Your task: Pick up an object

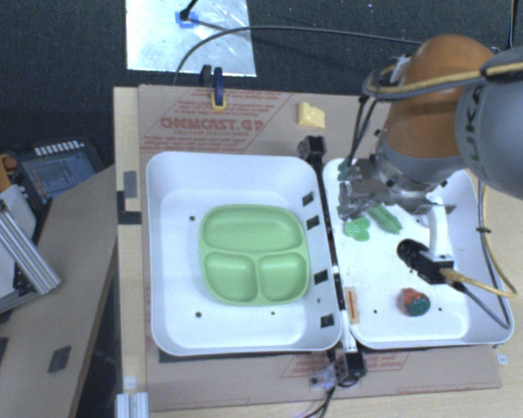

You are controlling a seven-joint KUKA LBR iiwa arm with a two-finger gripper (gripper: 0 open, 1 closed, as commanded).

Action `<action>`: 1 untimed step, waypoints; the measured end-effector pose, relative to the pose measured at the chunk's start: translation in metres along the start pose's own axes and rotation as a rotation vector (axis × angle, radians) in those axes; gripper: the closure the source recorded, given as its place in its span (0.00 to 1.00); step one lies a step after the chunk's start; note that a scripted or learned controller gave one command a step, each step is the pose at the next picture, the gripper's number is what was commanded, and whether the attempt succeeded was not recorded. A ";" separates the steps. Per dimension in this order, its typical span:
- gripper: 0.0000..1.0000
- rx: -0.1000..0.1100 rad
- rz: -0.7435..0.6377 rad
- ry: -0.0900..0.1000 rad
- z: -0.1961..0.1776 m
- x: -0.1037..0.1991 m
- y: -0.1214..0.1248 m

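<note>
My gripper [359, 202] hangs low over the left part of the right bin [471, 320], under the grey and orange arm. Just below it lies a small bright green piece [357, 228]. Beside that, an elongated green object [386, 218] lies at a slant, partly hidden under the gripper body. A small round object in red and teal [414, 302] rests near the bin's front, well apart from the gripper.
The left bin [170, 233] holds a pale green divided plate [253, 253]. A black divider with clips [324, 233] runs between the bins. A yellow block [311, 114] lies on the cardboard behind them.
</note>
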State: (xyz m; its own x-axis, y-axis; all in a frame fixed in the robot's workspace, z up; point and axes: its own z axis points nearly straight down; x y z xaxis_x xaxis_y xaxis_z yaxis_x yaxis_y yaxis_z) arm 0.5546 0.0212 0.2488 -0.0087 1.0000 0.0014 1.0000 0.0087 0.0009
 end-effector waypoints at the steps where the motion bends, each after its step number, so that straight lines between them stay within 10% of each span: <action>1: 1.00 0.001 0.001 -0.001 0.017 0.048 -0.005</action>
